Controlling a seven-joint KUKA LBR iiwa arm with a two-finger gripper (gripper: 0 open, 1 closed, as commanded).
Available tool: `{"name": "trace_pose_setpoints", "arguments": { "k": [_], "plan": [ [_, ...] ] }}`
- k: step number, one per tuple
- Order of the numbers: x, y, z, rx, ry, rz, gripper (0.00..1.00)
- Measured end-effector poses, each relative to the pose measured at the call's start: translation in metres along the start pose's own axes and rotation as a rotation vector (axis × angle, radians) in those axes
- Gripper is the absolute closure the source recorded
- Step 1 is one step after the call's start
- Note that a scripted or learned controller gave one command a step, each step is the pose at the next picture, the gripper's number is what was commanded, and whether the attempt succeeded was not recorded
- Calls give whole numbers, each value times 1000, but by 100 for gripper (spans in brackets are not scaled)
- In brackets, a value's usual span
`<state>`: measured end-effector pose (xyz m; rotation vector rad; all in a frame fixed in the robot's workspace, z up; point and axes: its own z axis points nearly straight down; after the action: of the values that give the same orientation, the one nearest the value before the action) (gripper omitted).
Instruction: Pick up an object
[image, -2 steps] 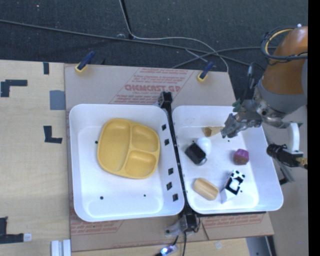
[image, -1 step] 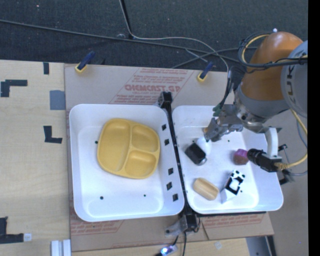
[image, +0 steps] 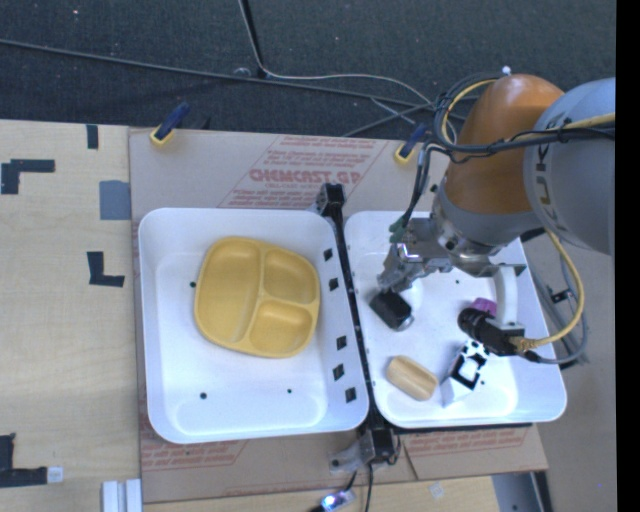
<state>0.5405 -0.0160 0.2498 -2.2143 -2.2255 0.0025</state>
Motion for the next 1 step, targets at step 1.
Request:
{"name": "trace_pose_setpoints", "arguments": {
  "k": [1],
  "plan": [
    [53, -7, 15, 1, 0, -1, 100]
  ]
}}
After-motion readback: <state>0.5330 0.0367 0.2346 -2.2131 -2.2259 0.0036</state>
